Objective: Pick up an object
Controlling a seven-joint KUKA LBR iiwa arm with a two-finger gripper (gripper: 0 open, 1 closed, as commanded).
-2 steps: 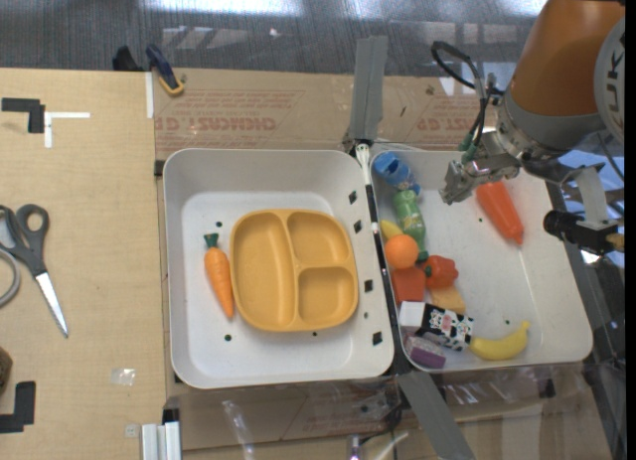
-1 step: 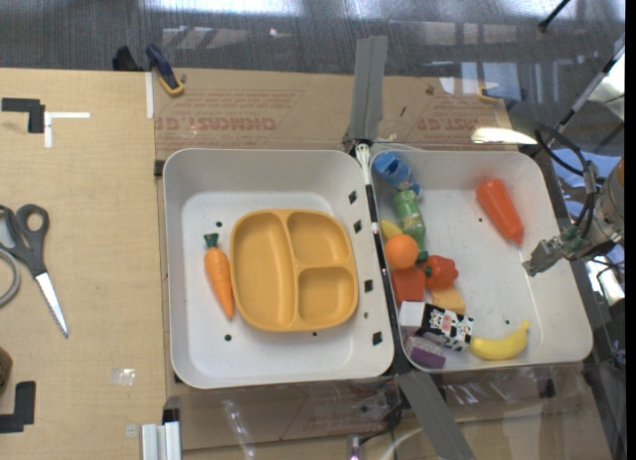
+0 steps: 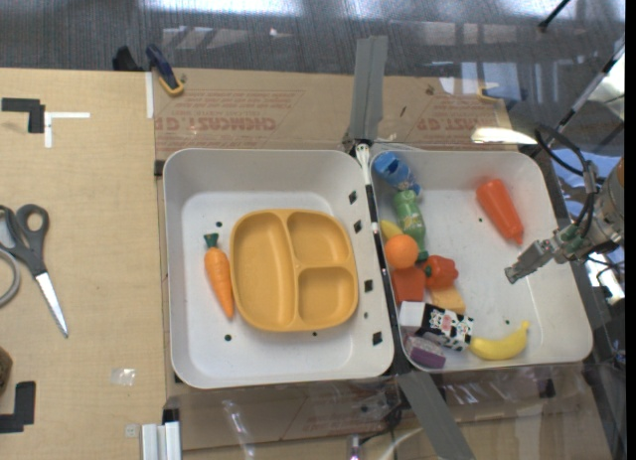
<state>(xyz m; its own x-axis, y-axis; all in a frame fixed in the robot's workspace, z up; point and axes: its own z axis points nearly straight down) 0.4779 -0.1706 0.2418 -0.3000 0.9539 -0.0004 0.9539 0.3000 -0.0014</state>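
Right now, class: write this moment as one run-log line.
task: pick up object | gripper: over right bin, nothing seen held | nearest: banana, orange cone | left bin: yellow tray, carrot

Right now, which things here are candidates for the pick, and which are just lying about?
Candidates, in the right white bin: orange carrot-shaped toy, yellow toy banana, round orange ball, black-and-white cow-print block. Two-finger gripper beside them.

Lying about: yellow divided plate, small toy carrot, grey-handled scissors.

carrot point(image 3: 219, 278) left of plate point(image 3: 294, 269), left bin point(image 3: 189, 349)
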